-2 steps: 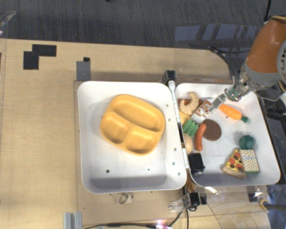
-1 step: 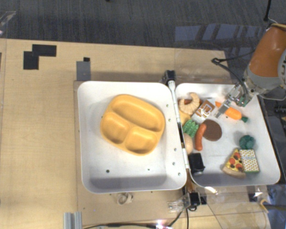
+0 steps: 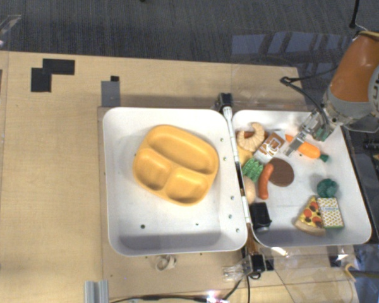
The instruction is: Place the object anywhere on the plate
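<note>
Bright, even overhead light; the white bins (image 3: 114, 169) verge on glare, shadows fall soft, and the frame is slightly soft throughout

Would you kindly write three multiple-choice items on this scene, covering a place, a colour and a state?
1. Where is the plate?
A. left bin
B. right bin
C. on the bench

2. What colour is the plate?
A. white
B. yellow
C. green

3. How many sections has the plate?
A. one
B. two
C. three

Key: 1 A, it lies inside the left bin. 2 B, yellow against the white bin. 3 C, ridges split it into one long and two small sections.
</note>
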{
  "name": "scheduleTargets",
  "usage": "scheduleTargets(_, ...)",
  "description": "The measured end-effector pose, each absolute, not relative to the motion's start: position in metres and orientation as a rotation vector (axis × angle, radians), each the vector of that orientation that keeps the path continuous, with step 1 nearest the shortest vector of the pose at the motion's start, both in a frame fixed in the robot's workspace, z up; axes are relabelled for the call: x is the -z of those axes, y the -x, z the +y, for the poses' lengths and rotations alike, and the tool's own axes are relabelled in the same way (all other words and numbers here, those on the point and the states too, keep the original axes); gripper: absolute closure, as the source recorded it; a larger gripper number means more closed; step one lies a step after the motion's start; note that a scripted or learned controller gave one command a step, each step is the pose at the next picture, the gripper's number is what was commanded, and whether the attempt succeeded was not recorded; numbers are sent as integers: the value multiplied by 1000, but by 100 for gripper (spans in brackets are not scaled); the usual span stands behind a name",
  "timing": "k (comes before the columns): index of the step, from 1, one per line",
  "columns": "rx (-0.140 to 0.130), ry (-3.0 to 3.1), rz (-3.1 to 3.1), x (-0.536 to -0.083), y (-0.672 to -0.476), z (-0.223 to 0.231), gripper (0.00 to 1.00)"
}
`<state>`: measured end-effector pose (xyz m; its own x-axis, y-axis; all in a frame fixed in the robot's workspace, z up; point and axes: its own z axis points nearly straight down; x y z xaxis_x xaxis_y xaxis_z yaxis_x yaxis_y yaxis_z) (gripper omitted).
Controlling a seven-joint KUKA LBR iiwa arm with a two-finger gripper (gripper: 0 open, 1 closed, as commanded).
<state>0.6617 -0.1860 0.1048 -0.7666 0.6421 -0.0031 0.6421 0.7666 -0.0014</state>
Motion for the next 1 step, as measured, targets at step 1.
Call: scheduleTargets(1, 4, -1072, 2950, -105, -662, -186, 0)
